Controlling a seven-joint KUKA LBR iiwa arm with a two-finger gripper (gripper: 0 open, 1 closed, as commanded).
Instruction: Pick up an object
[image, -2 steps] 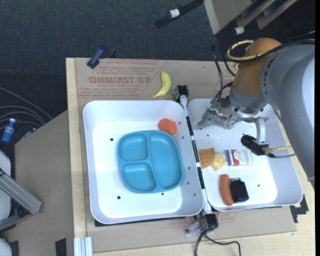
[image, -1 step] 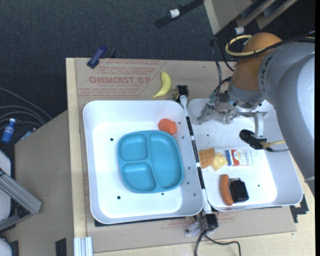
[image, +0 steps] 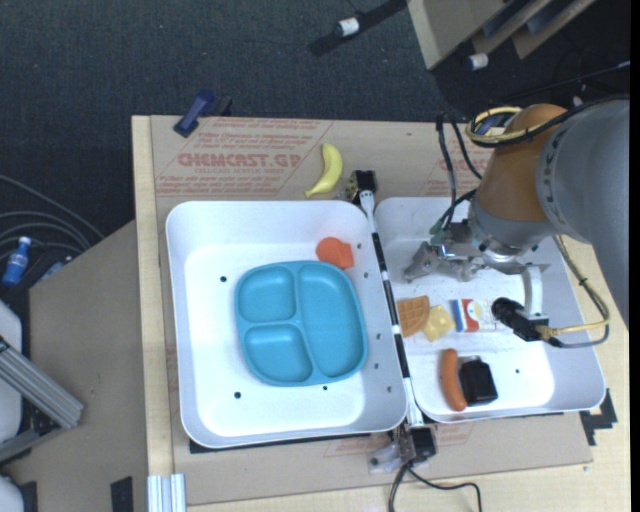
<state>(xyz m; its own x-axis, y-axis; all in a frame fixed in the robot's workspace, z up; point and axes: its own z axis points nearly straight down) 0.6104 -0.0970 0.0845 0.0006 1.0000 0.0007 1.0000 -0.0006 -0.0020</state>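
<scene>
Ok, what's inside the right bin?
The right bin holds a waffle piece, a yellow chunk, a small striped item, a hot dog and a black block. The arm covers its upper part.

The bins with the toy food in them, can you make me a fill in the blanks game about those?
1. The blue divided plate lies in the ____ bin.
2. The yellow banana lies on the board ____ both bins.
3. The hot dog lies in the right bin beside a ____ block.
4. The gripper hangs over the ____ bin.

Missing words: left; outside; black; right
</scene>
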